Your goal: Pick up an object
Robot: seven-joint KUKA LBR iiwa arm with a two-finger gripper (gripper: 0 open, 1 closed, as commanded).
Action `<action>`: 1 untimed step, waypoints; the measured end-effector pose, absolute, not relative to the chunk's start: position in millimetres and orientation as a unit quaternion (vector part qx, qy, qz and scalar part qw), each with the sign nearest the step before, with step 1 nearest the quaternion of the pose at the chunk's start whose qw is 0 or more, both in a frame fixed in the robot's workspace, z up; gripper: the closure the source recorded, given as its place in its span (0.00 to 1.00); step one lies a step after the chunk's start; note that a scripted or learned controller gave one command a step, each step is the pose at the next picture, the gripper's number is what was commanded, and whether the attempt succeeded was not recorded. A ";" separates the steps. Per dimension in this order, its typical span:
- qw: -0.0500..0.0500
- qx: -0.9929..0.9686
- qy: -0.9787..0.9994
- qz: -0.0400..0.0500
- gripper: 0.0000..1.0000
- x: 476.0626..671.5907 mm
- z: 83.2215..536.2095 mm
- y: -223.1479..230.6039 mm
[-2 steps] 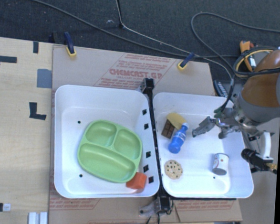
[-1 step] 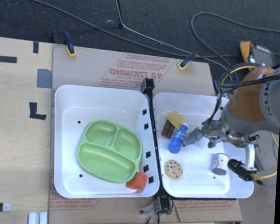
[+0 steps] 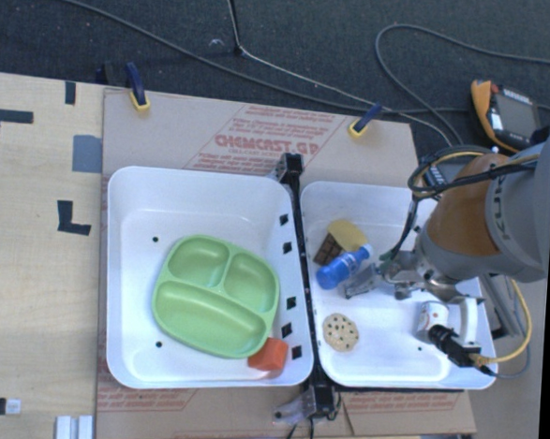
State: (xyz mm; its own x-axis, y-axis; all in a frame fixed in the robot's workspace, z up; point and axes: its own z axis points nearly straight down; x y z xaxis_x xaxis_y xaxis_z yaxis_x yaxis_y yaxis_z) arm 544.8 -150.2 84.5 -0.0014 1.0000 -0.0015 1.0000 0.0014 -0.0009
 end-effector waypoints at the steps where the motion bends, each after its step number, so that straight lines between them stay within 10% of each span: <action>1: 0.002 0.706 0.708 0.000 1.00 546.2 98.1 -150.6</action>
